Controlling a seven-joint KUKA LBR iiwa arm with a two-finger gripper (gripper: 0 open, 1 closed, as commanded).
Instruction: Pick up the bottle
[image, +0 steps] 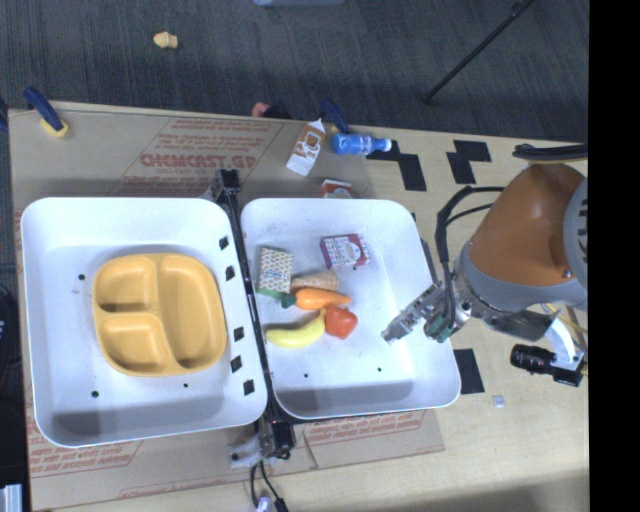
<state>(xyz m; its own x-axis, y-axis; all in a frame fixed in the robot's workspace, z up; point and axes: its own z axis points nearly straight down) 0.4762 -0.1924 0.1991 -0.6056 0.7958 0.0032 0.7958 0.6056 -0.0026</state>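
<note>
No grasp has been made: the gripper (412, 322), seemingly open, holds nothing, and the blue bottle (358, 145) lies well beyond it, outside the right bin (440, 375).

Before me, the left bin (40, 300) carries a yellow divided plate (158, 312); the right bin (400, 385) has a banana (297, 335), carrot (320, 298), tomato (342, 322) and purple carton (344, 251) mid-floor.

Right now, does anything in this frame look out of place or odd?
Yes. The blue bottle lies on its side on the cardboard behind the right bin, outside both bins, beside a small carton. The claw is inside the right bin, near the toy food, well away from the bottle.
</note>
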